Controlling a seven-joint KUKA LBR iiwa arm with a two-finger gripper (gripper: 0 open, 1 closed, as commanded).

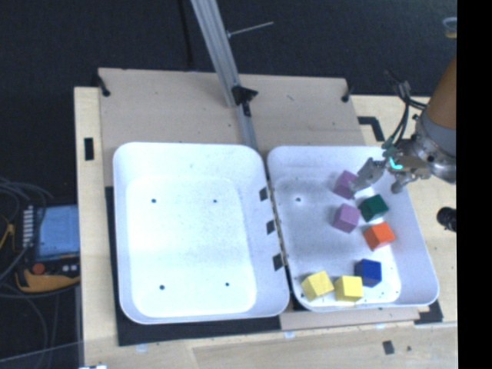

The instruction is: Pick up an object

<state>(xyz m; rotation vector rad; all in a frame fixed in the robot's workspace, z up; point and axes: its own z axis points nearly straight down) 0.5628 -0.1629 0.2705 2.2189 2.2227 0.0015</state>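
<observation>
Right bin [307,167]: end effector [382,173] fingers spread, holding nothing, above purple block [345,183], green block [373,207].

Around the green block [373,206], room is closed off by purple blocks [345,217] leftward and an orange block [378,235] just below; farther left, bare floor is left.

**Arm reaching in, pincer angled down**

The grey arm [440,133] enters from the right edge, its orange band showing above the wrist; the wrist tilts downward and leftward; the pincer [382,174] sits at its lower-left end, two fingers spread apart, nothing visible between them; thin cables loop just above the wrist.
</observation>
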